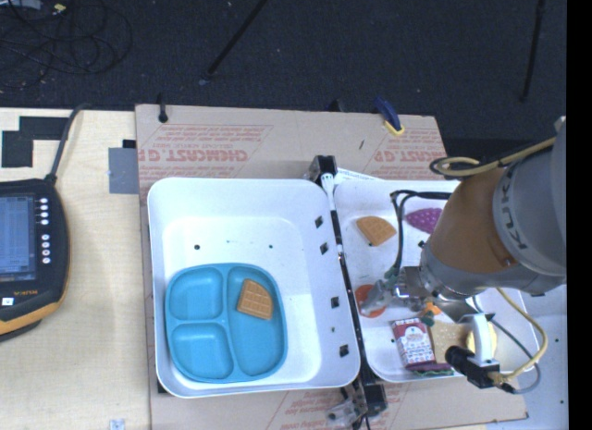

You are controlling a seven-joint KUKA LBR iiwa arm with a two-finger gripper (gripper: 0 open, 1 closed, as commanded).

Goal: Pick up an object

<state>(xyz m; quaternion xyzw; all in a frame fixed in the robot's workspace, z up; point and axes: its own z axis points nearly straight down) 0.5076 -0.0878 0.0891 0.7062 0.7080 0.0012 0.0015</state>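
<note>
My gripper (388,293) is low in the right bin (350,234), near its left wall, just beside a small red object (366,293). The grey arm with its orange band (467,234) reaches in from the right and hides much of that bin. A tan rounded piece (376,229) lies further back and a purple object (425,218) lies behind the arm. A dark red packet (413,342), a tan piece (445,334) and a pale yellow item (481,334) lie at the bin's front.
The left bin (231,202) holds a blue divided plate (199,326) with a waffle-like piece (254,300) in its right compartment. A teach pendant (23,252) rests on the bench at the far left. Cables (518,363) trail by the arm.
</note>
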